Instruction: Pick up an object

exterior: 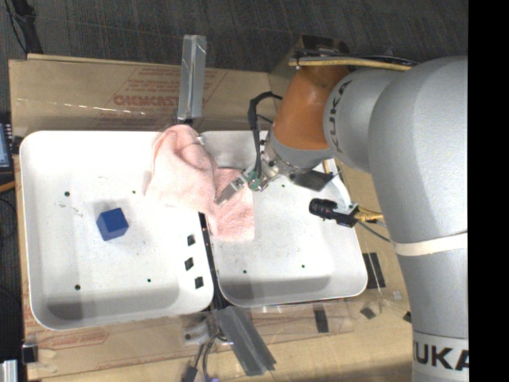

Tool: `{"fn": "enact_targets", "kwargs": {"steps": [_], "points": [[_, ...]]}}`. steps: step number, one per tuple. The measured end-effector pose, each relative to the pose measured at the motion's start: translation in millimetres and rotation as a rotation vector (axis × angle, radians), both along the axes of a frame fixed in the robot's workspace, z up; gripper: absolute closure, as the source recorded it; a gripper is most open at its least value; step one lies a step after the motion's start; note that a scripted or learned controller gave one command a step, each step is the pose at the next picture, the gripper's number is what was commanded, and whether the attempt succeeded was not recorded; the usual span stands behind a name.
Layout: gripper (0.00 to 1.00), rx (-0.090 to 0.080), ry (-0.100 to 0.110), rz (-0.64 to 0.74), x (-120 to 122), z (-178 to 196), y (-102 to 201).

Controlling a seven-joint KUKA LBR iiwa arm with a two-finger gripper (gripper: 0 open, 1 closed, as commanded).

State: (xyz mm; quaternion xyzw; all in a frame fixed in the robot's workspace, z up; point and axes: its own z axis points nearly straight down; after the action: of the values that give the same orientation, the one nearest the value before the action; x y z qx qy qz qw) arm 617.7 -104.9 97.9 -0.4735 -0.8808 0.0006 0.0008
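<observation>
Draping over the wall between the 2 bins (48,213), a pink cloth (195,177) meets the tool (232,189). Whether the tool grips it, I cannot tell. A blue cube (113,223) sits apart.

This is a robotics lab, a test cell, and nothing here looks domestic. A big grey KUKA arm (413,173) with its maker's name on the casing and an orange band (306,106) above the wrist reaches over two shallow white bins (48,213) set side by side. Under them, flattened printed cardboard (119,94) covers the worktop. Grey metal brackets (192,74) clamp the bins at the far and near edges. Black cables (258,122) loop off the wrist, and dark carpet (238,14) lies beyond the worktop's far edge.
</observation>
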Motion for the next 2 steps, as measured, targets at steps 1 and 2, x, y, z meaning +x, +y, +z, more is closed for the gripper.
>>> {"fn": "enact_targets", "kwargs": {"steps": [1,2], "points": [[0.00,0.000,0.002,0.004,-29.9,-6.7,-0.1],[1.00,0.000,0.001,0.006,-29.3,3.6,-0.4]]}}
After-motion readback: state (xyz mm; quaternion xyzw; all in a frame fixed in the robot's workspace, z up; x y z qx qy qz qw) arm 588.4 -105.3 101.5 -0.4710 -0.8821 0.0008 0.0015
